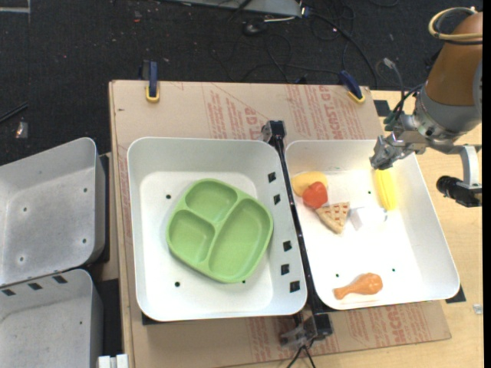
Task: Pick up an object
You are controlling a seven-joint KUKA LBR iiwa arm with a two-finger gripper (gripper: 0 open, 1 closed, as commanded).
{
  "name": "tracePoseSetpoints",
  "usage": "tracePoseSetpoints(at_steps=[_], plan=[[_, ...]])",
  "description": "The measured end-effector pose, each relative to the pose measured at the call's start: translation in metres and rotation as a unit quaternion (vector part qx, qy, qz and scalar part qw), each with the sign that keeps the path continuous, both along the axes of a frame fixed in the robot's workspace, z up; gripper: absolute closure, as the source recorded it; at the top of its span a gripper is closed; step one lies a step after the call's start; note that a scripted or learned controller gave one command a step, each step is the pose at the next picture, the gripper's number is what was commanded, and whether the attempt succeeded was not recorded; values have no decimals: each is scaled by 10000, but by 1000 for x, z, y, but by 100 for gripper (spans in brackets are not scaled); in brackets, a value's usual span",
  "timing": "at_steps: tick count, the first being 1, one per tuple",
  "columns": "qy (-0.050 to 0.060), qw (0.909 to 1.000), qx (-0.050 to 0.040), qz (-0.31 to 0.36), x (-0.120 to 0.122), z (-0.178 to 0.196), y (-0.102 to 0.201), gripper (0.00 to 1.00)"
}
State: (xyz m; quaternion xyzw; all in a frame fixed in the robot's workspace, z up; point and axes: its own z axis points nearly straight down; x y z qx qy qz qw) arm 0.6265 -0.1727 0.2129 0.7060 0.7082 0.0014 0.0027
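The right bin holds several toy foods. A yellow corn cob lies near its far right side. A yellow fruit and a red tomato sit at the left wall, with a wedge of pizza beside them. An orange drumstick lies near the front edge. My gripper hangs right at the far end of the corn cob, reaching in from the right. Whether it touches the cob is unclear.
The left bin carries a green divided plate. A black divider runs between the two bins. Grey trays lie off the bench at the left. Blue and yellow clamps hold the far edge of the board.
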Motion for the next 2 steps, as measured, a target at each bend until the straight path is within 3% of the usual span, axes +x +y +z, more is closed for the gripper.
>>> tracePoseSetpoints(at_steps=[2], plan=[[35,10000,17,20,-29,17,113,100]])
